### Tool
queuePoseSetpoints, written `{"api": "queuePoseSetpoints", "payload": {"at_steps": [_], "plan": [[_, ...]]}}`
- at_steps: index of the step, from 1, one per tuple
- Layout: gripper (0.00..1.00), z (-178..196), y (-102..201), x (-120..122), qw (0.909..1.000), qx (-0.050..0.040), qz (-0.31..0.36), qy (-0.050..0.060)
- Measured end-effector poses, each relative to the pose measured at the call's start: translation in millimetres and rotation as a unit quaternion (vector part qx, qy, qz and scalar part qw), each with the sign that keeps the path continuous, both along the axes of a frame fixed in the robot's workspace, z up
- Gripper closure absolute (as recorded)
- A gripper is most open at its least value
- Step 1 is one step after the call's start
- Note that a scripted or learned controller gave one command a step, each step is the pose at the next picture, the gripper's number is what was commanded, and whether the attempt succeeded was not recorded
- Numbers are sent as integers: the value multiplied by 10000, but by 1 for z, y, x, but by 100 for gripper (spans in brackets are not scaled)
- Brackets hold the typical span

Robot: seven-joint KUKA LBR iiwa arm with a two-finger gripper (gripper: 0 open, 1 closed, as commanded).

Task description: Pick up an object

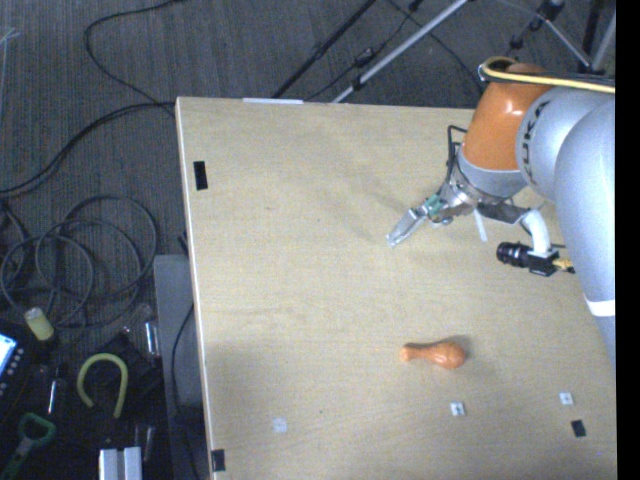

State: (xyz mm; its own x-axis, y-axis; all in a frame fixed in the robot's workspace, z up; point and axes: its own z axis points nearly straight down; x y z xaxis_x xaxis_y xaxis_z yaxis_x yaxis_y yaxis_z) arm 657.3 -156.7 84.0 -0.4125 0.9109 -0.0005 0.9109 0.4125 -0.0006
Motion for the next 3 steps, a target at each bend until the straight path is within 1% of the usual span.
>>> {"api": "queuePoseSetpoints", "payload": {"at_steps": [1,2,3], "plan": [[0,0,0,0,10000,1,0,0],[0,0,43,11,9986,-5,536,-5],[100,10,43,11,9986,-2,532,-11]]}}
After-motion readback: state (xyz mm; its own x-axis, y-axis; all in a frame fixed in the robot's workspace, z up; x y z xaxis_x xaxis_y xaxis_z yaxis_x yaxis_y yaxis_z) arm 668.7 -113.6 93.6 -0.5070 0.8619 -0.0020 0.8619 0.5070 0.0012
